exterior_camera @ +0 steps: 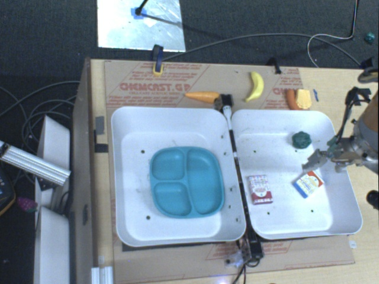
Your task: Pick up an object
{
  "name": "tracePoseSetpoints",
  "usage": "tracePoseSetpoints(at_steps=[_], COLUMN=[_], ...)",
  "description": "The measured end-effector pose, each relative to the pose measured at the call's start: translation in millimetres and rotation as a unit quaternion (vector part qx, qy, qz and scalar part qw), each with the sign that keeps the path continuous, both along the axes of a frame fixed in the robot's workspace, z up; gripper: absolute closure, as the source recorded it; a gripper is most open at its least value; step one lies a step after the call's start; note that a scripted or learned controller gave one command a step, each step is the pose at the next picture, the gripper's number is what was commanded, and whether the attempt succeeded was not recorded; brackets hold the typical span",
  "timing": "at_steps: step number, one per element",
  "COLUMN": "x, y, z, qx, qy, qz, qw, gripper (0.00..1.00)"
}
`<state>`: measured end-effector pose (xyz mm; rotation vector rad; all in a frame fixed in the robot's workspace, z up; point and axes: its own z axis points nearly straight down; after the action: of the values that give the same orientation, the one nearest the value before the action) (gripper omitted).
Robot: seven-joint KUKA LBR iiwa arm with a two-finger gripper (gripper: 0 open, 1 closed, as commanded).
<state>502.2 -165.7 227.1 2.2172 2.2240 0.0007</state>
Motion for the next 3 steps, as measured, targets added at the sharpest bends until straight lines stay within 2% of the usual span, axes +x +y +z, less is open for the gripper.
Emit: tracePoseSetpoints(at_steps=[1, 2, 3], x=[49, 122, 168], y=[-41, -40, -41], z=[-110, -132, -42], qx=[0.0007, -0.0001, -0.0010], qy=[0.002, -0.001, -0.002], qz=[-0.001, 0.001, 0.001], qw=[1.0000, 1.0000, 1.0000], gripper=[0.00, 0.00, 0.00])
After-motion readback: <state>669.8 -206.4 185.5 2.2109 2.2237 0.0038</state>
